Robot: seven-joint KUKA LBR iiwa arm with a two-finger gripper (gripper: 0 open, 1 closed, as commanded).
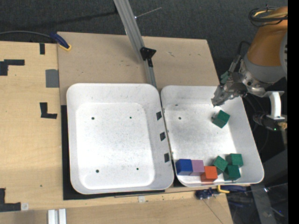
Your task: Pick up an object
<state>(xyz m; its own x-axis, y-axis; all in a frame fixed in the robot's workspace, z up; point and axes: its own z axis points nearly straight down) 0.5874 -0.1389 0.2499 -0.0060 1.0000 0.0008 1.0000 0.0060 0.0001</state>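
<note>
A green block (221, 118) lies tilted on the floor of the right bin (196, 101), in its upper right part. My gripper (220, 97) hangs just above that block, a small gap apart from it, pointing down and to the left. Along the right bin's front edge sits a cluster: a blue block (184, 166), a purple block (197, 165), an orange block (210, 172) and three more green blocks (231, 171).
The left bin (74, 125) sits beside the right one, with a shared ridge between them. A slanted metal pole (135, 29) crosses the bench behind the bins. The grey and orange arm (266, 50) looms over the right bin's far right corner.
</note>
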